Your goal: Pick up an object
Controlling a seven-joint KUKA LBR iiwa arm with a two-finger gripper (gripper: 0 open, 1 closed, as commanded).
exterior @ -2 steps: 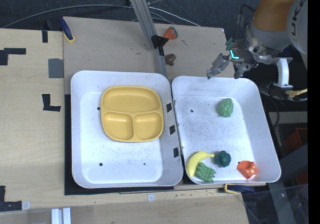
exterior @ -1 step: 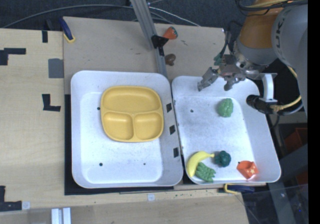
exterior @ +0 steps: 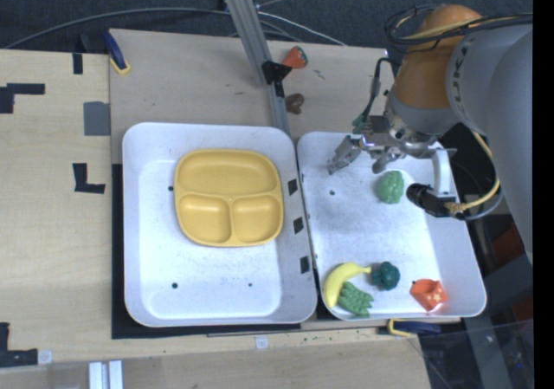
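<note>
A pale wooden tabletop (exterior: 52,231) carries 2 shallow white plastic bins side by side, with dark floor behind it and thin cables running across that floor. A grey metal post (exterior: 247,19) slants down to the tabletop just above the seam between the bins. Near its foot lie a small orange-red object (exterior: 296,56) and a small brown one (exterior: 295,103).

The left bin (exterior: 147,292) holds a yellow 3-compartment plastic plate (exterior: 229,197), lying flat in its upper half. The right bin (exterior: 450,266) holds a pale green round toy vegetable (exterior: 390,186) in its upper right part. Along its near edge sit a yellow toy banana (exterior: 338,277), a bright green leafy toy (exterior: 355,299) touching the banana, a dark green toy broccoli (exterior: 385,275) just beside the banana's tip, and an orange-red toy piece (exterior: 428,294) further right.

The grey arm with its orange band (exterior: 433,58) reaches in from the right and bends down over the far end of the right bin. Its metal claw (exterior: 359,153) hangs over the bin's upper left area, near the pale green vegetable but apart from it. The fingers look spread apart, with nothing between them.
</note>
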